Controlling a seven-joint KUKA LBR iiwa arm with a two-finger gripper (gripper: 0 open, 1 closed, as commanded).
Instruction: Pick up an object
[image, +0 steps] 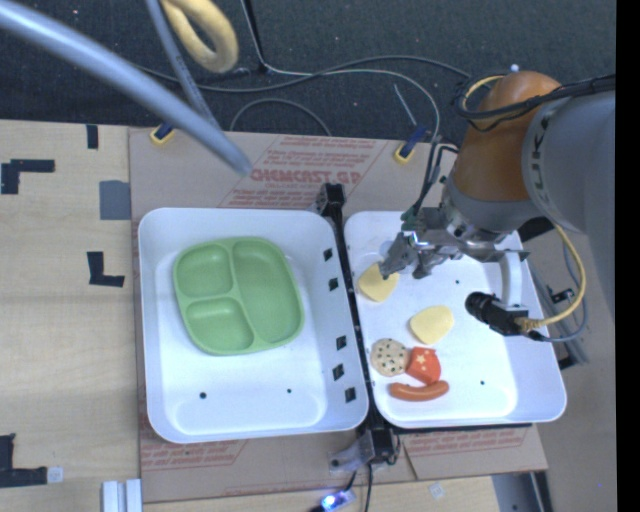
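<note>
Gripper (409, 257) above pale slice (377, 286) (grip obscured); right bin (530, 400)

The gripper (407, 262) hangs over the right bin (530, 385), just beside a pale yellow slice (377, 286).
</note>
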